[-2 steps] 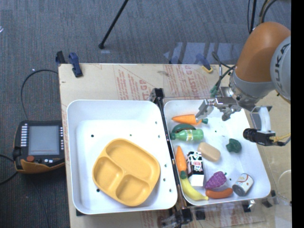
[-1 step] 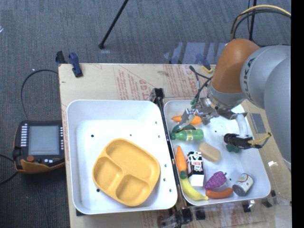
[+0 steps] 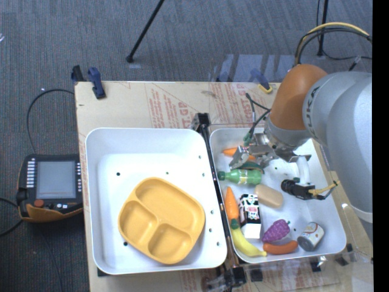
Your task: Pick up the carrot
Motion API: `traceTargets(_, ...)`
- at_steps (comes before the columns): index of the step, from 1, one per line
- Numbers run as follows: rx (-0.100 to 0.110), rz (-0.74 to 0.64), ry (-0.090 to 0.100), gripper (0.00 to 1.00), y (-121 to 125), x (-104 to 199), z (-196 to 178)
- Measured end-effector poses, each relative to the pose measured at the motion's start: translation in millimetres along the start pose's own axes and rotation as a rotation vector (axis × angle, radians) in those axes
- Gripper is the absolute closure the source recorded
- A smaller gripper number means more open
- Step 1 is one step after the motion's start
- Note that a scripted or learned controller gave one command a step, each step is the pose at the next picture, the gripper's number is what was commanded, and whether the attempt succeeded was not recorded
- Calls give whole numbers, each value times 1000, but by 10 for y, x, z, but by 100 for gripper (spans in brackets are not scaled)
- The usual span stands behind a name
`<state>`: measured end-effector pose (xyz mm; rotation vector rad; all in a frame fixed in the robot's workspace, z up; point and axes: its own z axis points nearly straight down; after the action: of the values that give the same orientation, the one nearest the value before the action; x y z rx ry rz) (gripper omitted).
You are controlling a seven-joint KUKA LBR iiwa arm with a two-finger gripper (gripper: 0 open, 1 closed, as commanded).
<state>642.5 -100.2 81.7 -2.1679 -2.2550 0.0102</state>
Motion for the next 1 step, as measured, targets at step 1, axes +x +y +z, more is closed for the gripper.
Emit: traceTargets(1, -5, 452, 0, 0, 15, 172, -25)
